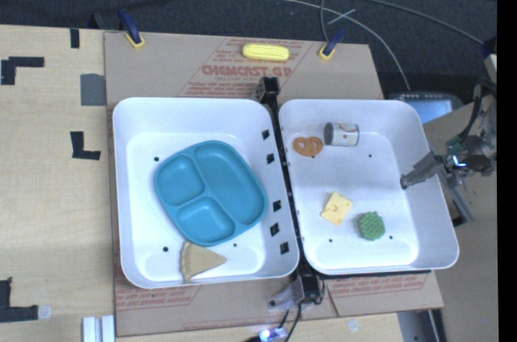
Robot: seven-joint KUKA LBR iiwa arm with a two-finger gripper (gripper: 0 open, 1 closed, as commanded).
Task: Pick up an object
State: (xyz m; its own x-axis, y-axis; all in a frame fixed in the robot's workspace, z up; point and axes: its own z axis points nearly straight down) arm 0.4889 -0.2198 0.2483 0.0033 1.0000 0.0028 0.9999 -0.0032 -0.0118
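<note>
**Gripper at the right bin's edge, objects lying loose**

You have the gripper (414, 175) at the right rim of the right bin (404, 255); its dark tip pokes just over the wall, and you cannot tell how its fingers stand.

In that bin: a knotted brown pretzel (307, 145), a small cylinder can (342, 134) on its side, a holed yellow cheese wedge (336, 209), a bumpy green ball (371, 225).

Left bin (129, 171): a smooth blue three-compartment plate (210, 192), with a tan triangular slice (199, 260) near its lower edge.

On the cardboard beyond the bins lies a yellow corn cob (265, 52).

Two white bins (129, 171): blue divided plate (210, 191), tan wedge (198, 261), brown pretzel (307, 146), yellow cheese (337, 209), green, possibly knobbly ball (371, 225).
</note>
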